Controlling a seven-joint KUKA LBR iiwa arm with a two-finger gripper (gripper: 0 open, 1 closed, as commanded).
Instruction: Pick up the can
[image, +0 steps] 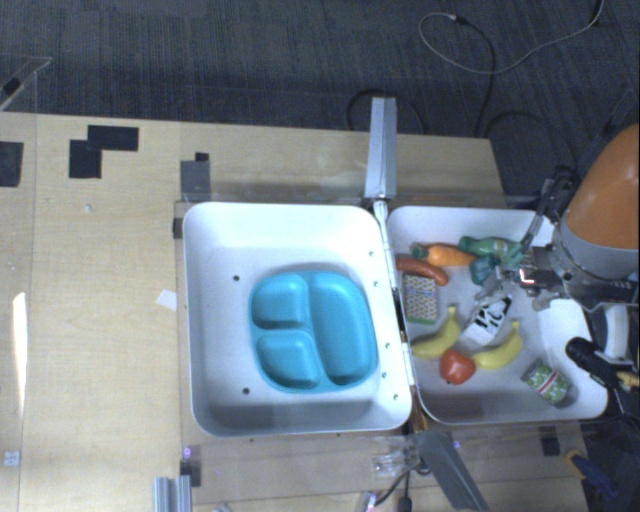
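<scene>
Can, green label, writing unreadable

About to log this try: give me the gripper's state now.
Gripper: low in the right bin, over the toys near the green bottle; the can lies apart from it, not held.

Two white bins are seen, one blue divided tray, two bananas, one green can, one carrot and one tomato.
</scene>
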